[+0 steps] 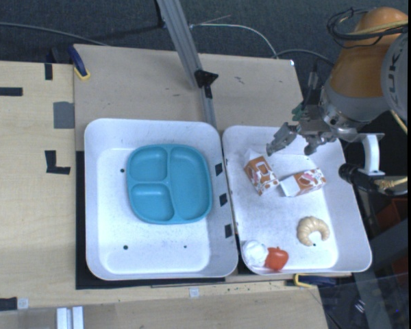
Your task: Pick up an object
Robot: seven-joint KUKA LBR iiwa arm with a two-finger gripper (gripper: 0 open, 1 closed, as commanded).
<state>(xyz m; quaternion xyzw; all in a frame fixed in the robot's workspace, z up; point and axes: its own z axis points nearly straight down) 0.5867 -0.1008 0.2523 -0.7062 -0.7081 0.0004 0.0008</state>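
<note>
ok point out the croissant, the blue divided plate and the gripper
croissant (313,229), camera view, middle of its curved body
blue divided plate (169,184), camera view, central ridge where compartments meet
gripper (296,144), camera view, midway between its fingertips

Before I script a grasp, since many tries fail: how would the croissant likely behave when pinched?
The croissant looks small and probably light. Its curved, tapering shape may slip or pivot between fingers. Lying flat on the right bin, apart from other items, it seems unlikely to roll.
</note>
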